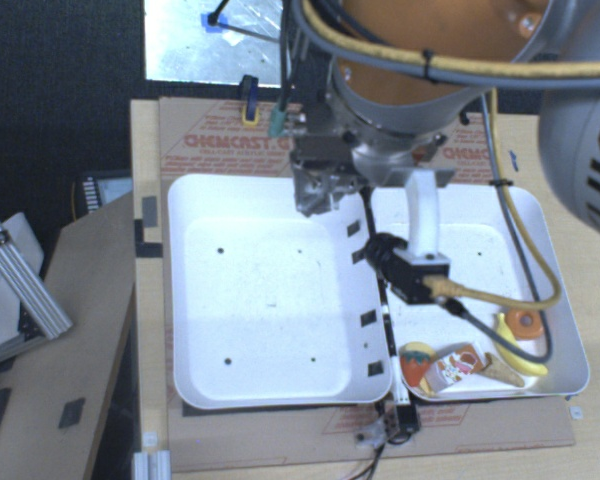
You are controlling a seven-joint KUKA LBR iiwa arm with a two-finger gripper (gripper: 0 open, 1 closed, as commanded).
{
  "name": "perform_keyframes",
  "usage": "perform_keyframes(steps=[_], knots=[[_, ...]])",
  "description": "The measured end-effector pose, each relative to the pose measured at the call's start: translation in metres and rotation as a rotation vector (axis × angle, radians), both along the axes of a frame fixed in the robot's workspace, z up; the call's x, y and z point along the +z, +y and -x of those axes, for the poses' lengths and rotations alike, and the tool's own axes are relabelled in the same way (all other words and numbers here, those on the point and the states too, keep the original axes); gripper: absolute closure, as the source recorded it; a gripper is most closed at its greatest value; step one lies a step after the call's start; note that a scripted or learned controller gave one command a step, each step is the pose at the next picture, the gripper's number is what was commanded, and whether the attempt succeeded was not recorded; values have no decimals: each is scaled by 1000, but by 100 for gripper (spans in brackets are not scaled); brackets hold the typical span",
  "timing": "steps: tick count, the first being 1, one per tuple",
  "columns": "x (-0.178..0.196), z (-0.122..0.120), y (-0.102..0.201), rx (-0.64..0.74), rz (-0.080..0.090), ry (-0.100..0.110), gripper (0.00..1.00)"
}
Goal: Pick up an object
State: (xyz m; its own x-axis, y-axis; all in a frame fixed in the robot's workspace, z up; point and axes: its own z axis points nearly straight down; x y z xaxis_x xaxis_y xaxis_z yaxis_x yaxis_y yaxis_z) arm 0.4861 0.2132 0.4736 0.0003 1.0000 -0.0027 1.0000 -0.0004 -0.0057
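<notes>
My gripper (316, 194) hangs over the far right corner of the left bin (195, 268), close to the divide between the two bins, with nothing seen in it. The objects lie in a cluster at the near edge of the right bin (540, 238): a round orange-red piece (416, 364), a small red and white packet (453, 365), a tan cone-shaped piece (497, 370), a yellow banana (517, 354) and a small orange piece (524, 322). They sit well forward and to the right of the gripper. The arm's large orange and grey body hides the far part of the right bin.
Both bins rest on a cardboard sheet (220, 138) on the bench. A row of black clips (370, 318) runs along the seam between the bins. A yellow cable (535, 258) loops over the right bin. Metal framing (20, 278) stands at the left.
</notes>
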Motion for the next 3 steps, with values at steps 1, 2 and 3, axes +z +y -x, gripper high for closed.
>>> perform_keyframes(steps=[1,2,3], knots=[[25,0,-12,0,-4,-9,100],[-69,0,-41,-1,1,2,100],[-70,-5,24,9,-5,-7,100]])
